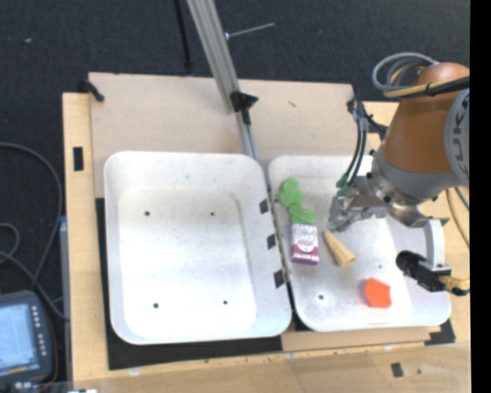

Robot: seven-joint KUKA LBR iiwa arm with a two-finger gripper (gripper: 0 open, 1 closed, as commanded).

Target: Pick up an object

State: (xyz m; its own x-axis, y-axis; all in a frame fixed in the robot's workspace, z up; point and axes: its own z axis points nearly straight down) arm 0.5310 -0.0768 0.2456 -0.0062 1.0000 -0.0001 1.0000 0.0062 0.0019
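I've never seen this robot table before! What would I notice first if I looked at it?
Probably the big arm with its orange band, reaching in from the right over the right bin. Its pincer hangs above a tan wedge. Bright things lie in that bin too: an orange block near the front, green pieces by the left wall, a small purple packet.

I am seeing two white bins, the left bin (pixel 188 248) and the right bin (pixel 409 305), both showing tiny dark speckles. In the right one, a bright green toy (pixel 295 201) is sitting by a purple and white packet (pixel 304 244), a tan wedge (pixel 339 249) and an orange block (pixel 378 293). The arm (pixel 425 129) is looking orange and grey. The counter (pixel 180 109) is showing light brown.
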